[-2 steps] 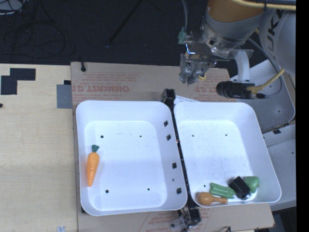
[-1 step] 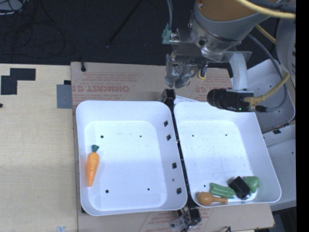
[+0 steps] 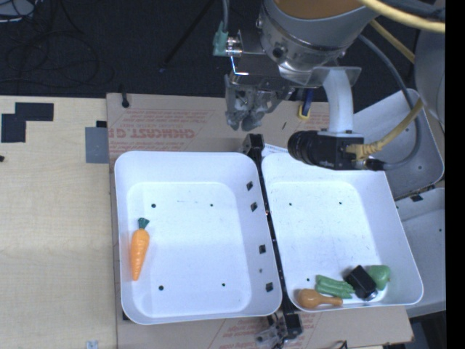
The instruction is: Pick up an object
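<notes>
With the small black block (image 3: 360,281) wedged against the green (image 3: 335,286) and tan plastic vegetables (image 3: 317,298) in the right white bin's (image 3: 407,238) near corner, and the orange toy carrot (image 3: 139,247) alone by the left bin's (image 3: 120,195) wall, a descent could snag a neighbour or rim, while the gripper (image 3: 247,107) hangs beyond both bins, its state impossible to tell.

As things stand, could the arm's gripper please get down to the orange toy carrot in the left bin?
Probably yes. The orange toy carrot lies alone near the left wall of the left white bin, with nothing over or beside it. The gripper hangs above the bins' far edge, so its way down looks free.
</notes>
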Controlling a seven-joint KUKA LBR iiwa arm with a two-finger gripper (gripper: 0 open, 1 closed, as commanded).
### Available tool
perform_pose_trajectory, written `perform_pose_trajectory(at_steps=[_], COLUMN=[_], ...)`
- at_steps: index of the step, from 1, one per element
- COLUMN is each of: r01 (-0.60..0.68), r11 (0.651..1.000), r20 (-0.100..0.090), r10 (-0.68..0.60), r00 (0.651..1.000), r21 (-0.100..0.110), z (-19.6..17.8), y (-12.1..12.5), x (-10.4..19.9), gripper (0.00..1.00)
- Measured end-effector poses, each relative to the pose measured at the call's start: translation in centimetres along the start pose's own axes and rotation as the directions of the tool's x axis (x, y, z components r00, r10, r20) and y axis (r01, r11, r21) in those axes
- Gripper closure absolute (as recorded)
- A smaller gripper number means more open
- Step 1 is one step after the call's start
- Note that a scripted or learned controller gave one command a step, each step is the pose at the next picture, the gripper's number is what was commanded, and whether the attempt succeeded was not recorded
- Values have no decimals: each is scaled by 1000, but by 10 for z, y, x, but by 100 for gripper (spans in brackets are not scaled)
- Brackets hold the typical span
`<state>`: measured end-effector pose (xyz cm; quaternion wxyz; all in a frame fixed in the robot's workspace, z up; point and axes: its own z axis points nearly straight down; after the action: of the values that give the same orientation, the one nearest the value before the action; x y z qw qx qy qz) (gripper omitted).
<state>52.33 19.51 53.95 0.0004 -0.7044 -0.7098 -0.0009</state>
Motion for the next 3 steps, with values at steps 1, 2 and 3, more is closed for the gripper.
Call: perform_pose_trajectory(at_steps=[1,2,3], r01=[-5,-5,-11], r11=[1000,1000,1000], r20=[8,-2,9], r10=[5,5,11], r00=[1000,1000,1000], r21=[16,-14,17], z=[167,-8,155], y=[47,75,102], x=[33,25,-5], gripper=[100,100,100])
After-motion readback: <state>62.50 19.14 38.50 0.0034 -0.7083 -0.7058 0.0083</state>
